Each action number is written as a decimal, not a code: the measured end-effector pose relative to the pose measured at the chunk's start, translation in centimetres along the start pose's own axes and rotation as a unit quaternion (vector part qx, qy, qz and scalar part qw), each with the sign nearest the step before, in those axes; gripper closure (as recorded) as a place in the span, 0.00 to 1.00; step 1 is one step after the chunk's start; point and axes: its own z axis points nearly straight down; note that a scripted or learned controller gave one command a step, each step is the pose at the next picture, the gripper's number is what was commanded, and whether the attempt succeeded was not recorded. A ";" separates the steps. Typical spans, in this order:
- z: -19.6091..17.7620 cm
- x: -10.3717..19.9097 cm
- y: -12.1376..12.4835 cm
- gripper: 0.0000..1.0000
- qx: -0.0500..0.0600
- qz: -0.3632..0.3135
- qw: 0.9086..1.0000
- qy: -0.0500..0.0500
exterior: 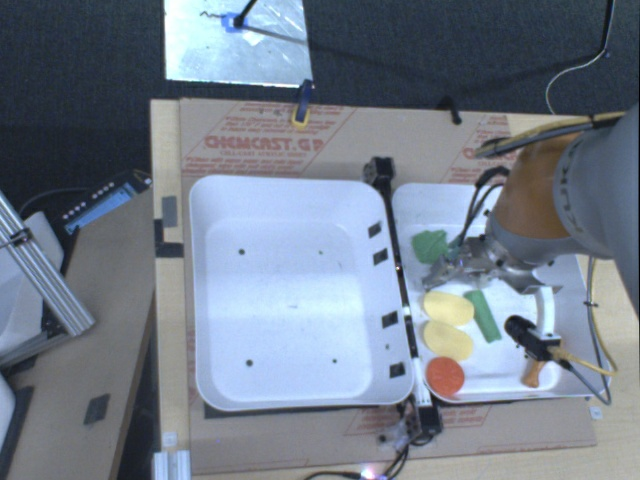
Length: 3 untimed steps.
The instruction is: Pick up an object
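You are looking down on the worktop (270, 138) with the two white bins side by side, and the grey arm (560, 198) reaches in from the right, over the right bin (440, 203). Its pincer (452, 264) sits low in that bin's left half, and you cannot tell whether it is wide or narrow – its tip is too small and blurred here, and nothing can be seen caught in it. All the things you could pick lie in the right bin. A dark green lump (430, 243) lies just to the left of the pincer tip, very close to it or touching; you cannot tell which. Nearer you lies a pale yellow piece (448, 308), with a second yellow piece (448, 341) right below it – the two look to be touching. A green stick (482, 315) lies slanted just to the right of the yellow pair. An orange-red round piece (445, 375) sits in the near left corner of the bin. The left bin (290, 288) lies beside it, well apart from the arm.
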 end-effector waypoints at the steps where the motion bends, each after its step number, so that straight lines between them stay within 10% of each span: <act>1: -1.1 0.1 0.3 1.00 -0.003 -0.001 1.000 0.000; 2: -23.7 2.5 2.9 1.00 -0.011 -0.004 1.000 -0.001; 3: -25.9 8.3 6.7 1.00 -0.005 -0.006 1.000 0.001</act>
